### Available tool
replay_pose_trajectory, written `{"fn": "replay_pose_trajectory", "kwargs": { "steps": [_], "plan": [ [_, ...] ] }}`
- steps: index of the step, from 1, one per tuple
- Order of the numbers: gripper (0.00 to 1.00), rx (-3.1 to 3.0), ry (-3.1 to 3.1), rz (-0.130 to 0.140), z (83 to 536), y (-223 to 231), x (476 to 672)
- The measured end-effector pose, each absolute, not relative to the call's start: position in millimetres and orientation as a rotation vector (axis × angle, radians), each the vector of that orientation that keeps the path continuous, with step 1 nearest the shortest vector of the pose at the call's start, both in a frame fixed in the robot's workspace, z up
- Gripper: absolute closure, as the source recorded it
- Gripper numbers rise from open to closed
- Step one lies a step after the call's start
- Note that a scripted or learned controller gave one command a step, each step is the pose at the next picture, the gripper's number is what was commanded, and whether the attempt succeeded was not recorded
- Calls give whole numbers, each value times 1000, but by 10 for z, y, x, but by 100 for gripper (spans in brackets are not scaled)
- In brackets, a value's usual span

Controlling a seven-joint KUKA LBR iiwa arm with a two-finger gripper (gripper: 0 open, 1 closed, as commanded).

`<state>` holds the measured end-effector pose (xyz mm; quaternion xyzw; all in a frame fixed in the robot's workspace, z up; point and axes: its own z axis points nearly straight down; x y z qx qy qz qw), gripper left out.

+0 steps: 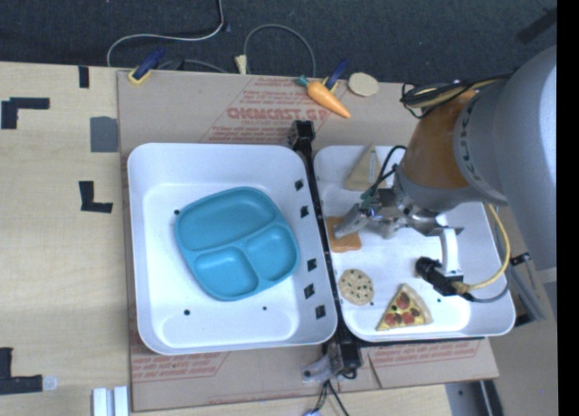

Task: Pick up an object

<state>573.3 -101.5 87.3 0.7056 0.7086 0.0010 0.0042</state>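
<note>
A: Two white bins side by side on desk (pixel 54 251). Left bin (pixel 149 179) carrying a blue divided plate (pixel 237 242), three compartments, lying flat near the middle.

B: Right bin (pixel 493 315)?

A: Holding several toy foods. Cookie with dark chips (pixel 356 287) near the lower left. Pizza slice (pixel 404 308) just beside it, lower middle. Tan wedge-shaped piece (pixel 364 170) at the upper left. Flat orange-brown piece (pixel 343 235) at the left wall, just above the cookie.

B: Arm position?

A: Reaching in from the right, grey body with orange band (pixel 439 147) over the upper right of the right bin. Gripper (pixel 353 221) low over the bin's left part, pointing toward the dividing wall, tips at the orange-brown piece.

B: State of the jaws?

A: Cannot tell. Metal parts crowded and partly hidden by cabling; opening not readable. Appears touching or directly over the orange-brown piece, but nothing seen clamped between. No hold confirmed.

B: Anything outside the bins?

A: Toy carrot (pixel 326 98) on the cardboard sheet (pixel 262 107) behind the bins, green tip to the left. Pale round disc (pixel 364 84) near it, to the right. Thin cables (pixel 217 7) looping along the back edge. Yellow cable (pixel 488 283) curving from the arm over the right bin's lower right.
</note>
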Motion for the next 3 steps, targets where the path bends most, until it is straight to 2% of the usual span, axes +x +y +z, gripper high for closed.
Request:
{"fn": "replay_pose_trajectory", "kwargs": {
  "steps": [1,2,3],
  "plan": [
    [0,2217,2222,3,867,-1197,6174],
    [0,2220,2229,-17,851,-951,6683],
    [0,2218,2218,3,869,-1049,6155]
  ]
}}
